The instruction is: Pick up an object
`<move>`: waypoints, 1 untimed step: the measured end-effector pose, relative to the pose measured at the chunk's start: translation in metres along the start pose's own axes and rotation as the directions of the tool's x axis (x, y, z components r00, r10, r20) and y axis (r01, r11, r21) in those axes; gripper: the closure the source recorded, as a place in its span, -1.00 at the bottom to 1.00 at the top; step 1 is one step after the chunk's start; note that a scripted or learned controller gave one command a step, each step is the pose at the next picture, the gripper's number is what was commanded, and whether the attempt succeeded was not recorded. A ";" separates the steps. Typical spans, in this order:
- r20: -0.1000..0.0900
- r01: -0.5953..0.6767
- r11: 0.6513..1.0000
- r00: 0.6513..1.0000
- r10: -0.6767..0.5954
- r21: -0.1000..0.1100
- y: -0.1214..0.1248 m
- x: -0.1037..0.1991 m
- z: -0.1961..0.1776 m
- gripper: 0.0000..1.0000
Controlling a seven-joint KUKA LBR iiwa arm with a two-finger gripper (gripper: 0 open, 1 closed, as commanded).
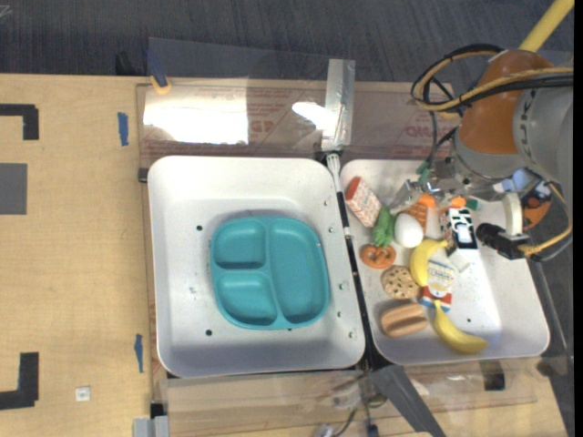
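**Arm over a bin of toy food**

The right bin (pixel 519 321) holds a cluster of toy food. A yellow banana (pixel 437 294), curved and wearing a white sticker, lies with its long axis running from the far middle toward the near right, its near tip pointing right. Left of it sit a cookie (pixel 398 282), a hot dog (pixel 404 319) and a pretzel (pixel 377 255); farther back are a white egg (pixel 409 233) and a red-and-white carton (pixel 363 201) (tilted). The gripper (pixel 435 189) hangs over the bin's far side, above the pile; whether its jaws are open or holding anything, I cannot tell. The left bin (pixel 173 271) carries a teal tray (pixel 271 271).
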State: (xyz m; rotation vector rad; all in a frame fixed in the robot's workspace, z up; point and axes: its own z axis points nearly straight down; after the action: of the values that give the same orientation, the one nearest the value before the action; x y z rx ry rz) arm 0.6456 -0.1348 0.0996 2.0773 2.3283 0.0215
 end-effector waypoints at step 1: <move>0.000 -0.001 1.000 1.000 0.001 -0.003 0.001 0.000 -0.010 1.00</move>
State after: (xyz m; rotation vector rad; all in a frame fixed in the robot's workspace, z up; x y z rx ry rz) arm 0.6465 -0.1344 0.1099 2.0767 2.3263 0.0245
